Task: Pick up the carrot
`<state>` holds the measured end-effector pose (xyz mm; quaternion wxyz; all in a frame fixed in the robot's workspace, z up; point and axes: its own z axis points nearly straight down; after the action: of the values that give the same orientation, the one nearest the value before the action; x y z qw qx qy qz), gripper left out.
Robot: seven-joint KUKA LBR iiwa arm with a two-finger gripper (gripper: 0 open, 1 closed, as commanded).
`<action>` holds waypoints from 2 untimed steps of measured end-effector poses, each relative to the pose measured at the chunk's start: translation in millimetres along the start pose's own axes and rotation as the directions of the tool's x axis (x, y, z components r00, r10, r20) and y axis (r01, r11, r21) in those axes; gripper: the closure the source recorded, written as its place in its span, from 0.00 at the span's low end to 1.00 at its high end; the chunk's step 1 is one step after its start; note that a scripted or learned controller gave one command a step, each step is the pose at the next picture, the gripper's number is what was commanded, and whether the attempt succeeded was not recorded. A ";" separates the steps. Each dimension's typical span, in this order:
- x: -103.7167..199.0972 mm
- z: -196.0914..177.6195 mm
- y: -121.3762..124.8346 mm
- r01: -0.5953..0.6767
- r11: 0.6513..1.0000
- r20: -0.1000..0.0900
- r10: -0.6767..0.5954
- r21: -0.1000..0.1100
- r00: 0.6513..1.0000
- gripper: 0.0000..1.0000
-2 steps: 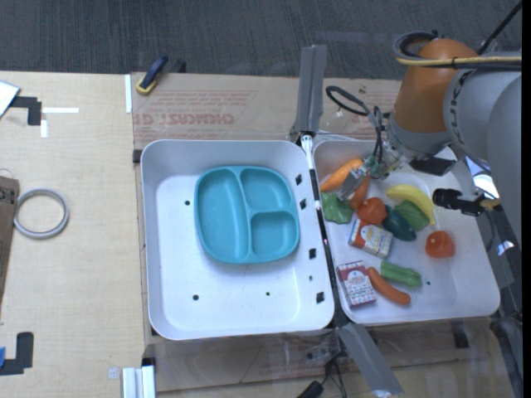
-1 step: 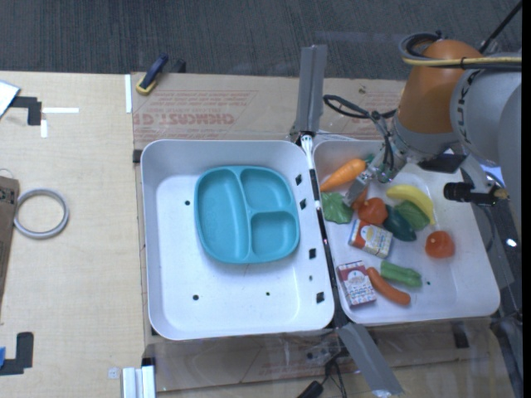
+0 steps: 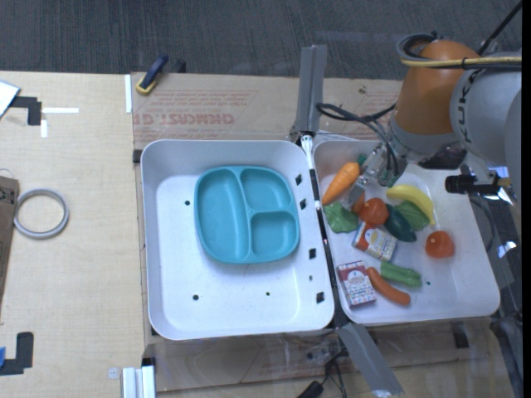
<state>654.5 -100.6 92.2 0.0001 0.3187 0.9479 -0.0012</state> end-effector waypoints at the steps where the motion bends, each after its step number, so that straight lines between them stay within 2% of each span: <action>1: 24.3 -100.0 9.6 0.236 0.972 0.005 -0.236 -0.005 0.972 0.00; 2: 9.7 -0.6 -4.0 0.353 0.936 0.005 -0.353 -0.004 0.936 0.00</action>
<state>644.3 -97.9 92.8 0.0025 0.1437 0.9896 0.0005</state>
